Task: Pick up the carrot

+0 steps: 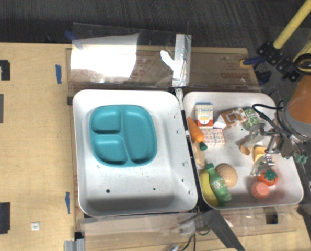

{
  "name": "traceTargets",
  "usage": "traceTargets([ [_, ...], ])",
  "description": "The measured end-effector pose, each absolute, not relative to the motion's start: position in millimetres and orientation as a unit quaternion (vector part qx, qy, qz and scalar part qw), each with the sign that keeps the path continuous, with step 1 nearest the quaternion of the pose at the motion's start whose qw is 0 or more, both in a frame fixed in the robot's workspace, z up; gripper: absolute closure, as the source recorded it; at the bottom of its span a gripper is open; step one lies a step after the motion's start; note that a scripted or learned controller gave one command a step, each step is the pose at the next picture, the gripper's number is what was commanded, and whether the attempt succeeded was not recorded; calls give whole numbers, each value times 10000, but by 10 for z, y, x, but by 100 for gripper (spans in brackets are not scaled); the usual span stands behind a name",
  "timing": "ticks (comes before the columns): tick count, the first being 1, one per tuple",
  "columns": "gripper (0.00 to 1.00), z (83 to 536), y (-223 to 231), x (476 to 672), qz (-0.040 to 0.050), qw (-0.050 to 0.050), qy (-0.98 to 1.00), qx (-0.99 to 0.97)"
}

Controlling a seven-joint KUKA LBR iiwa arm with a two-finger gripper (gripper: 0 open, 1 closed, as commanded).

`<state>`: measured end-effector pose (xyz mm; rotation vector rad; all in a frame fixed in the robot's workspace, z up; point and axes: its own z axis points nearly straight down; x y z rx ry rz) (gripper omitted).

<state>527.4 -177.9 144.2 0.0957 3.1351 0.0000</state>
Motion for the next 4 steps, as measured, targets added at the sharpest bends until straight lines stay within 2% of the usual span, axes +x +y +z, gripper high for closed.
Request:
traceTargets([
  [1,0,971,-1810,5333,-5,45,9982,590],
  [2,100,1068,-1797,5347,-7,65,9983,579],
  [3,100,1161,-1974,4808,-1,16,9795,-2015],
  [4,100,2208,-2160,5096,-39,62,9570,-2899],
])
